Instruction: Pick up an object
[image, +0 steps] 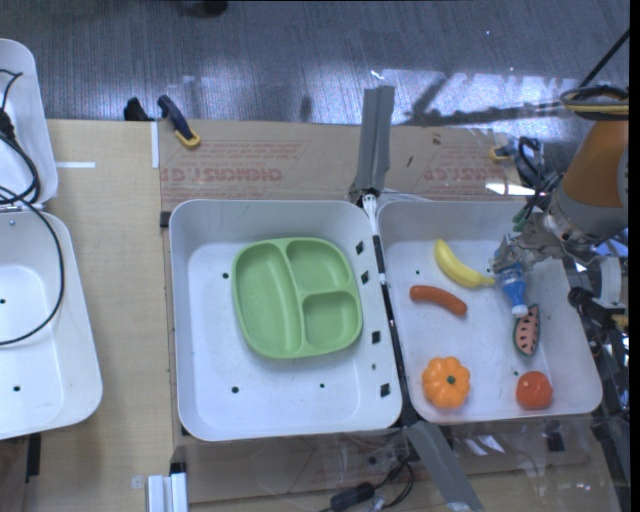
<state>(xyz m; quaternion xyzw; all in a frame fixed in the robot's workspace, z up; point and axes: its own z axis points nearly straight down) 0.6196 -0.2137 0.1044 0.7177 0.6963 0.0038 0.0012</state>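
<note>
Two bins: two shallow white bins are seen side by side, the left bin (200, 330) and the right bin (480, 400), touching along a shared wall.
Arm: the grey arm with its orange band (600, 160) is seen reaching in over the right bin's far right corner.
Plate: a green divided plate (297, 296) is laid flat in the left bin, well apart from the arm.
Banana: a yellow banana (458, 264) is laid near the right bin's back, just beside the gripper.
Sausage: a red-brown sausage (439, 299) is placed just in front of the banana.
Pumpkin: an orange pumpkin (446, 382) is set near the front wall.
Watermelon slice: a slice (527, 331) is found just below the gripper.
Tomato: a small red tomato (534, 390) is set in the front right corner.
Gripper: the gripper (512, 270) is lowered beside the banana's tip, with a blue-and-white item (514, 291) just under it (whether the fingers are spread or clenched cannot be told, and no grasp can be confirmed).
Risk: the banana could be nudged aside by an off-centre closing; the slice could be knocked.
Edges: the right wall is close, so sideways travel is judged to be cramped.
Open room: bare floor is left in the bin's middle, and straight up.
</note>
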